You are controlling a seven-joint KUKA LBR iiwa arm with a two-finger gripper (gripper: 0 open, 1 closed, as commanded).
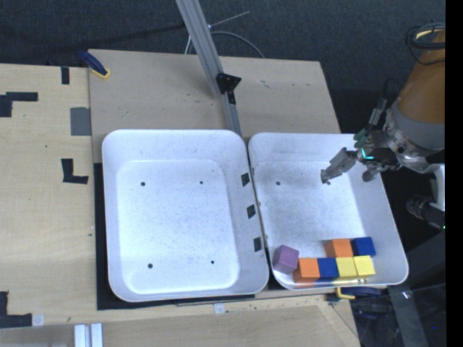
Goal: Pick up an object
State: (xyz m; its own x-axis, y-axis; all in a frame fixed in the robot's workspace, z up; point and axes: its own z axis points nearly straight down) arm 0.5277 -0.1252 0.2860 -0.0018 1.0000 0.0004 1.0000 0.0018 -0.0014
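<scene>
While the gripper (334, 170) hangs over the right bin (311, 208), fingers' spacing unclear, the blocks (334, 259) lie well below it along the near wall.

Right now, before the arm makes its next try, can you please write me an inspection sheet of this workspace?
Surface: wooden bench bearing left bin and right bin, side by side.
Job's things: purple block, orange, blue and yellow blocks, clustered at the right bin's near edge.
Clutter: black tape marks on the bench.
Grippers: gripper over the right bin's far part, apart from the blocks, holding nothing.
Cables: thin wire behind the bench.
Surroundings: slanted metal pole; dark floor.
</scene>
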